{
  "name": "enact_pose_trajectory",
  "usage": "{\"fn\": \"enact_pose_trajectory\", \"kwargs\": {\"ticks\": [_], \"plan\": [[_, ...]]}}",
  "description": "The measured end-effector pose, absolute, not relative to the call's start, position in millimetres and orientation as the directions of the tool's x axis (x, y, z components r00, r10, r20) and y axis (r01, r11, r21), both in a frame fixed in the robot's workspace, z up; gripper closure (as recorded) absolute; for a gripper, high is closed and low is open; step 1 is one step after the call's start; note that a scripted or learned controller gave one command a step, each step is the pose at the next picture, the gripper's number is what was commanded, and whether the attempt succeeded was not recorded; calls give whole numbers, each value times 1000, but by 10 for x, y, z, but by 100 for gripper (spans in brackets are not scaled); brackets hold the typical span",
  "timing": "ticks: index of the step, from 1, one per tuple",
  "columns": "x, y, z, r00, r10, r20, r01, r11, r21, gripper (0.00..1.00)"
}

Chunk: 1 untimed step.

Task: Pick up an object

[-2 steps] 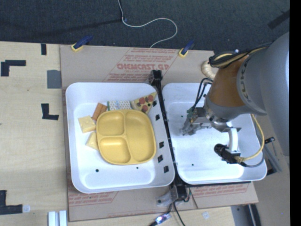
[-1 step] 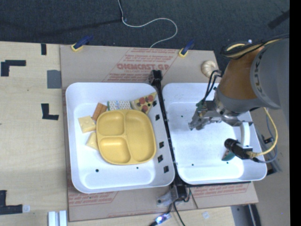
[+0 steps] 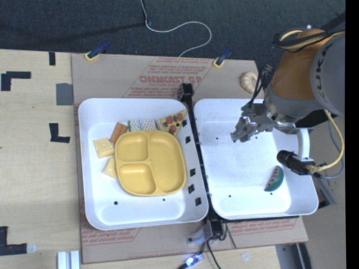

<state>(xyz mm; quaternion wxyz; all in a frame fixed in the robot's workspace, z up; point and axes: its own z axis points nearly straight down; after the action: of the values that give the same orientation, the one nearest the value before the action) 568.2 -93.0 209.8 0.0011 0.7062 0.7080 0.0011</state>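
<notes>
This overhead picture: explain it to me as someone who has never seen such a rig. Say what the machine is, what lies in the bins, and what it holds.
The camera sits above a bench, looking down at a slant. The grey robot arm with an orange band reaches in from the right; its two-finger gripper hangs over the right white bin. Nothing shows between its fingers. A small red-and-teal watermelon-slice toy lies in that bin's lower right. The left white bin holds a yellow divided plastic plate with small toy food pieces tucked around its upper and left edges.
</notes>
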Motion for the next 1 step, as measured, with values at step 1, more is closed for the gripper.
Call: {"fn": "enact_pose_trajectory", "kwargs": {"ticks": [1], "plan": [[5686, -921, 2249, -2, 1000, 1, 1000, 2, 0, 100]]}}
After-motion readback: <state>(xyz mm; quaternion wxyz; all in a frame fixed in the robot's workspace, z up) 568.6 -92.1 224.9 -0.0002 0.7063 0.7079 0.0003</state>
